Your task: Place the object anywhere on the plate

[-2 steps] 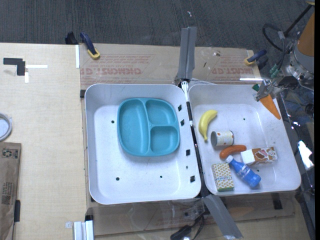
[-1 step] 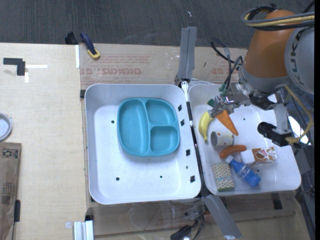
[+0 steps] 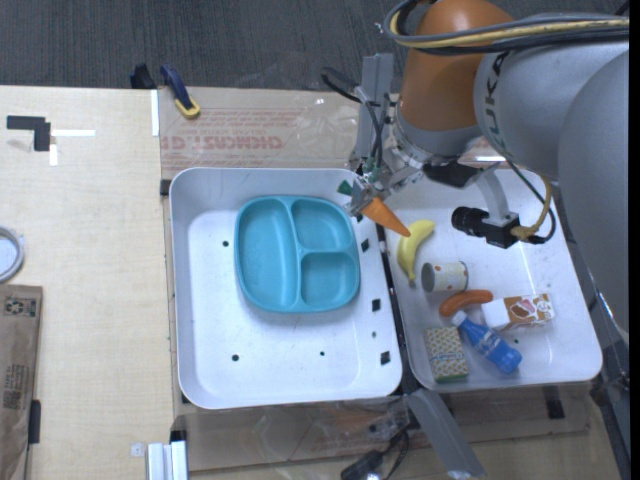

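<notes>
Turquoise plastic draws the eye first: the divided plate [image 3: 297, 254] sits in the left bin [image 3: 200, 298], three compartments, nothing on it. Moving right, just past the plate's upper right corner, there's the gripper [image 3: 362, 200], hanging over the seam between the two bins, and an orange carrot [image 3: 386, 218] pokes out from under it. The carrot's thick end is tucked up at the fingertips, its long axis slanting down and to the right, the pointed tip aimed toward the banana [image 3: 414, 247] in the right bin [image 3: 570, 348]. It looks pinched at that thick end, jaws drawn narrow around it, though the wrist hardware crowds the spot and I can't see both fingers cleanly.

Here's what matters: the plate lies directly left of the claw and slightly below, very near, so a short carry leftward should put the carrot over the nearest compartment. With the tip trailing right, I'd judge the whole length needs to pass the plate rim before release.

Further right, the other bin holds a small cup [image 3: 443, 275], a sausage-like piece [image 3: 466, 300], a carton [image 3: 526, 310], a blue bottle [image 3: 488, 344] and a sponge-like block [image 3: 445, 354]. The big grey arm [image 3: 560, 78] blocks the bin's upper right corner.
</notes>
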Motion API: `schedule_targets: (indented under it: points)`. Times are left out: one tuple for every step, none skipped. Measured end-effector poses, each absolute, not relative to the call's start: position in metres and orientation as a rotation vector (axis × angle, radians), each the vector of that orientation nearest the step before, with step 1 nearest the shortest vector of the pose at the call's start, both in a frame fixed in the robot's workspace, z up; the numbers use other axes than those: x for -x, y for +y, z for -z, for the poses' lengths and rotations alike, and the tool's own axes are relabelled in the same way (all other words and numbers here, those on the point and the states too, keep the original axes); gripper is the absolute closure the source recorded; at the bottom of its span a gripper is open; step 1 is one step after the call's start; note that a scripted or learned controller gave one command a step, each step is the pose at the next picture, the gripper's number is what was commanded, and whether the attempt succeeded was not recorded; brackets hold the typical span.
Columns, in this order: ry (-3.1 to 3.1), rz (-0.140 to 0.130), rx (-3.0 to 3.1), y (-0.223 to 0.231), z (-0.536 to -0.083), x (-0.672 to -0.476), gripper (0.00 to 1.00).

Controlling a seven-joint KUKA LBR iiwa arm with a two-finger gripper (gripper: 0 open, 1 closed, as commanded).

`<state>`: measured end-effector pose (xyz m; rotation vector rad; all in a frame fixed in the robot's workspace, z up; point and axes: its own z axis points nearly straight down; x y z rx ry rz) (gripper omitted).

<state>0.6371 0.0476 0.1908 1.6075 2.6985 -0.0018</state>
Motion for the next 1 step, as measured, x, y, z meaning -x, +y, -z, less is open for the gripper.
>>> schedule_targets:
  points:
    - [2.698,0.002,-1.608,0.0472,-0.1909,-0.6372,0.0]
